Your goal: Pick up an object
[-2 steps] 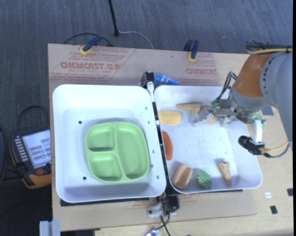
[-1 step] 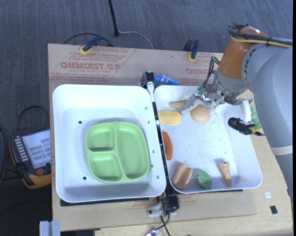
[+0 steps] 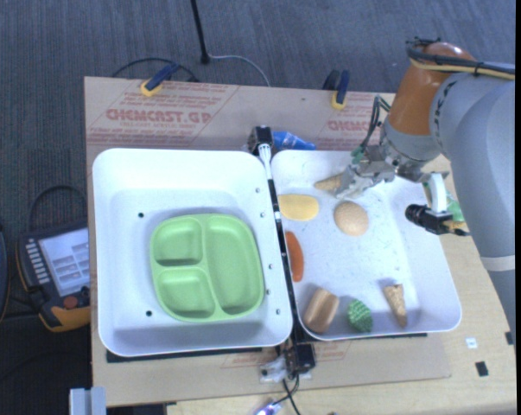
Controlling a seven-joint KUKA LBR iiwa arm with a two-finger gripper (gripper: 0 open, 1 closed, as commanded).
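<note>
My gripper [image 3: 360, 176] hangs low over the back of the right bin [image 3: 420, 271], reaching in from the right. A small tan wedge [image 3: 328, 183] lies just to its left, touching or nearly touching the tip; I cannot tell which. Just in front of the gripper sits a round tan ball-shaped item [image 3: 352, 218]. A yellow oval item [image 3: 297, 207] lies by the bin's left wall, with an orange-red stick-shaped item [image 3: 295, 256] in front of it. Along the front wall are a brown roll [image 3: 320, 309], a green ridged item [image 3: 358, 315] and a tan cone [image 3: 396, 304].
The left bin [image 3: 122, 188] holds a green divided plate [image 3: 208, 264]. A blue item [image 3: 291, 140] lies on the board behind the bins, next to a black clamp piece [image 3: 262, 138]. Yellow clamps [image 3: 159, 79] sit on the board's back edge.
</note>
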